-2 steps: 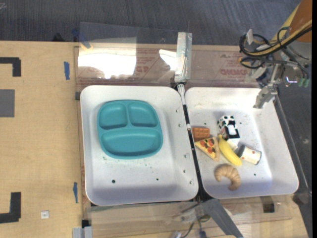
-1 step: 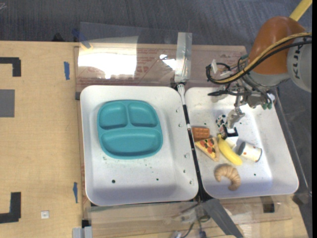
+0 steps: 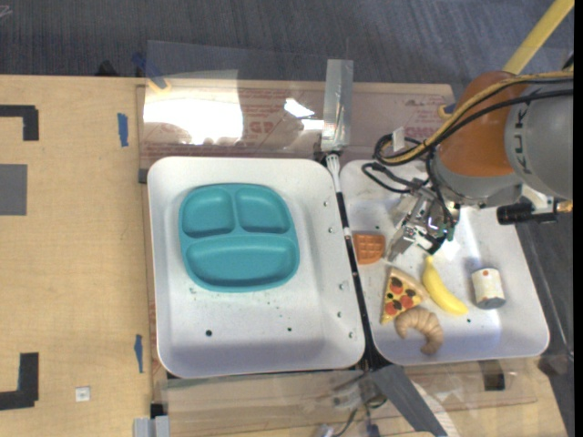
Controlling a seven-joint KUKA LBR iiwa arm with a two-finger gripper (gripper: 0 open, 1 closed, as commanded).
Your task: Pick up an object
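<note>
Plate (image 3: 240, 237) in left bin (image 3: 173, 335); banana (image 3: 443, 288) right bin (image 3: 519, 326).

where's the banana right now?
In the camera view, the banana lies in the right bin, toward its near half, between the pizza slice and the small white can, just above the croissant and below the gripper.

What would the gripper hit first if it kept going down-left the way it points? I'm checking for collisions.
Probably the triangular pizza-slice toy, just below-left of the gripper; the yellow banana lies beside that line. Depth is unclear.
</note>
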